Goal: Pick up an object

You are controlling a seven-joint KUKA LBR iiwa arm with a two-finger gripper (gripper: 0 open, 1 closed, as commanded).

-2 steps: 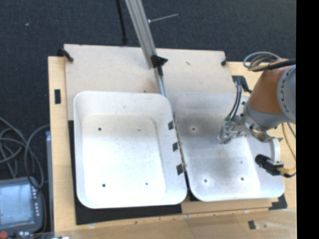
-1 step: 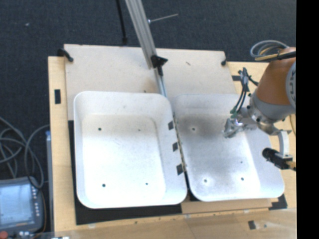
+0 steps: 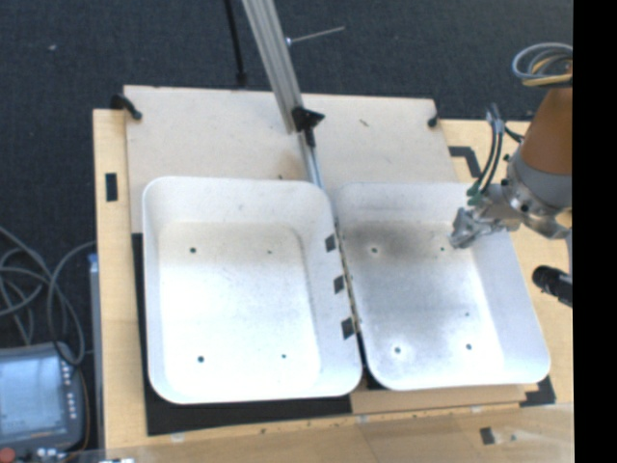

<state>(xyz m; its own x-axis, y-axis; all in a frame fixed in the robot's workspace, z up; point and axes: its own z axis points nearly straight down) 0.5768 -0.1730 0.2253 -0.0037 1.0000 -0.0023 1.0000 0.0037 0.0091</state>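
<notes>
My gripper (image 3: 464, 233) hangs over the upper right part of the right bin (image 3: 424, 345), low and close to its floor. The grey arm with its orange band (image 3: 551, 138) reaches in from the right edge of the view. The fingers are small and dark against the bin, and I see nothing between them. No loose object shows on the floor of either bin.
The left bin (image 3: 241, 287) lies beside the right one, with a row of small clips (image 3: 339, 283) between them. A slanted metal rail (image 3: 275, 51) rises from the bench's back. Cables and a screen (image 3: 34, 394) sit at the lower left, off the bench.
</notes>
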